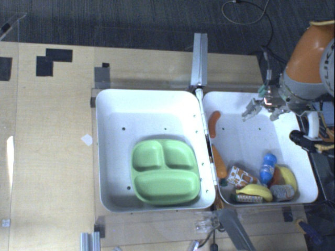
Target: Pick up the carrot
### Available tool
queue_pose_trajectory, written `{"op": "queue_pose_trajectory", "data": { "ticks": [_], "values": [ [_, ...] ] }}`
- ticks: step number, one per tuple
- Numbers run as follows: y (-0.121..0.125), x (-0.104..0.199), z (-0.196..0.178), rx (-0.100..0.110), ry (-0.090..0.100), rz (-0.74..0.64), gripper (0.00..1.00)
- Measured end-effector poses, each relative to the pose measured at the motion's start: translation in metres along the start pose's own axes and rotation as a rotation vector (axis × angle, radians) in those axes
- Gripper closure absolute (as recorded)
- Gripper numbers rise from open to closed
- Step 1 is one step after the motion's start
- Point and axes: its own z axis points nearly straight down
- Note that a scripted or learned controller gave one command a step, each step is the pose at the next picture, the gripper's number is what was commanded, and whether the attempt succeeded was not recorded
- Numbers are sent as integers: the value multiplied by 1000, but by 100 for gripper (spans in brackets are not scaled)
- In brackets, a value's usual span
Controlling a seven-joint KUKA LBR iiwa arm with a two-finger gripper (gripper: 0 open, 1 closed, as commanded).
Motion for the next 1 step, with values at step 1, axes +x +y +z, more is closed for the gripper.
{"op": "queue_pose_trajectory", "data": {
  "ticks": [1],
  "values": [
    [19,16,90,-1,-1,-28,0]
  ]
}}
